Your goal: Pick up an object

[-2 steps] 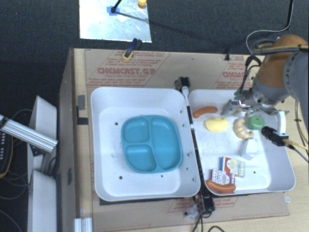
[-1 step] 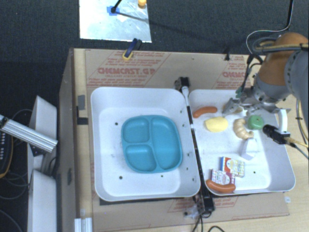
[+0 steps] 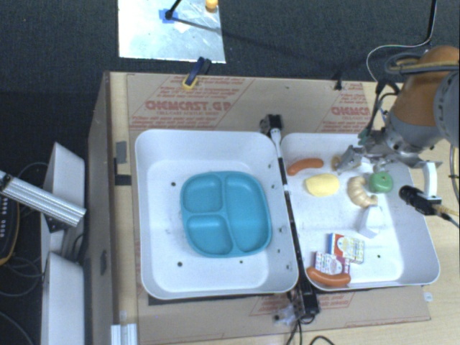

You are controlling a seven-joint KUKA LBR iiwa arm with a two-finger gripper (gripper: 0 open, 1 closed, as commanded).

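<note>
The right bin (image 3: 413, 261) holds several toy foods. An orange sausage (image 3: 305, 166) and a yellow lemon-like piece (image 3: 322, 185) lie at its far left. A tan croissant (image 3: 360, 192) and a green round piece (image 3: 381, 182) sit beside them. A white piece (image 3: 368, 226), a printed carton (image 3: 349, 248), a small red-and-white box (image 3: 326, 263) and a hot dog (image 3: 329, 278) lie nearer the front. My gripper (image 3: 356, 158) hangs low over the bin's far side, just above the croissant and the green piece. Nothing shows in its grasp.
The left bin (image 3: 162, 264) holds a blue sectioned tray (image 3: 225, 213). A black clamp bar (image 3: 282, 182) runs between the bins. The grey arm with its orange band (image 3: 424, 95) reaches in from the upper right. A black cable plug (image 3: 419, 198) hangs over the right bin's edge.
</note>
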